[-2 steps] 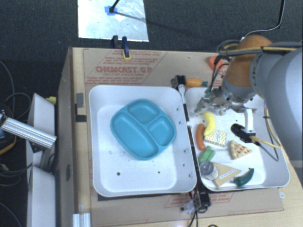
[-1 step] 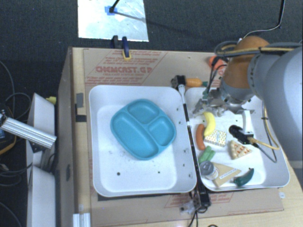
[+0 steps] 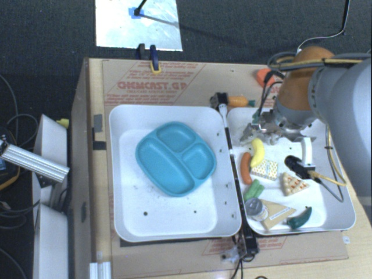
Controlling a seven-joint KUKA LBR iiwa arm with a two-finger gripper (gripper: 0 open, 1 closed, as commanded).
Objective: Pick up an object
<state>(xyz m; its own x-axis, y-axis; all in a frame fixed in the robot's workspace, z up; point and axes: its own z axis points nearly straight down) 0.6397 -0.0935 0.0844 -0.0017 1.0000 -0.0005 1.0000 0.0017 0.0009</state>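
The gripper (image 3: 254, 131) is seen over the right bin (image 3: 332, 203), toward that bin's eleven o'clock corner. Whether it is spread or pressed together cannot be told. A yellow banana (image 3: 257, 153) is found just at six o'clock from the gripper, close to it, though contact cannot be judged. At seven o'clock from the banana an orange carrot (image 3: 246, 167) is laid along the bin's left wall. A checkered cracker (image 3: 265, 170) is set just beside the banana's lower end, at five o'clock. A pizza slice (image 3: 292, 183) is placed near the cracker, at four o'clock. A sandwich wedge (image 3: 279, 213) and a green pepper (image 3: 300, 218) are lined along the six o'clock wall. A blue plate (image 3: 174, 158) is held in the left bin (image 3: 174, 217).
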